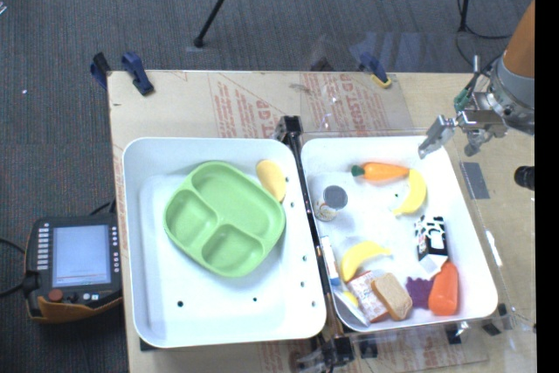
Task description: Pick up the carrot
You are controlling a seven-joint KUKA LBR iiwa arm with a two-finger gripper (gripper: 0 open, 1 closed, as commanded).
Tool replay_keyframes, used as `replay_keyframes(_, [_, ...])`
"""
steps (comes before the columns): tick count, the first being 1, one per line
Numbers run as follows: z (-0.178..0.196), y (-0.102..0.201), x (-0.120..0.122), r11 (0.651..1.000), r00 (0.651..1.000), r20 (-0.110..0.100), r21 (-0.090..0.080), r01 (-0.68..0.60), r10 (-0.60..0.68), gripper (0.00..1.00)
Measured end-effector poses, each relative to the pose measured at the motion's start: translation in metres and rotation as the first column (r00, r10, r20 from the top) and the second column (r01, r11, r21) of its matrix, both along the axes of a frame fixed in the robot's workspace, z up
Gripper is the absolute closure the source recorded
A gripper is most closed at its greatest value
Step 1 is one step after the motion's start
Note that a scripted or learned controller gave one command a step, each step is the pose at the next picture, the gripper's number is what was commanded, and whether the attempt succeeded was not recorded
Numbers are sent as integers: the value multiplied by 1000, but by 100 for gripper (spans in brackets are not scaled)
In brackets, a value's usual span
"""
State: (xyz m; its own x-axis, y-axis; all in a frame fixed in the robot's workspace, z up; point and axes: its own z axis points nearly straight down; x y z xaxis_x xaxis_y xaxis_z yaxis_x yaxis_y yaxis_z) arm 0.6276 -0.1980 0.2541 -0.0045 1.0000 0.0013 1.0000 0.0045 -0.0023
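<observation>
Camera view: carrot (384,173) lies touching a banana (412,192) — the claw (447,134), fingers spread and holding nothing, hovers near the bin's rim (376,138).

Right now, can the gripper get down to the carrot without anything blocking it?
Probably yes. The carrot lies uncovered near the far edge of the right bin, and the gripper hangs just outside that corner. Only the banana, touching its tip, crowds it.
</observation>
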Motion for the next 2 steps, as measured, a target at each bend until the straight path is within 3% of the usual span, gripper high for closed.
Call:
replay_keyframes(1, [-117,0,14,995,995,-12,5,-100,100,0])
replay_keyframes(2, [-169,3,15,1000,1000,-4,1,0,0,0])
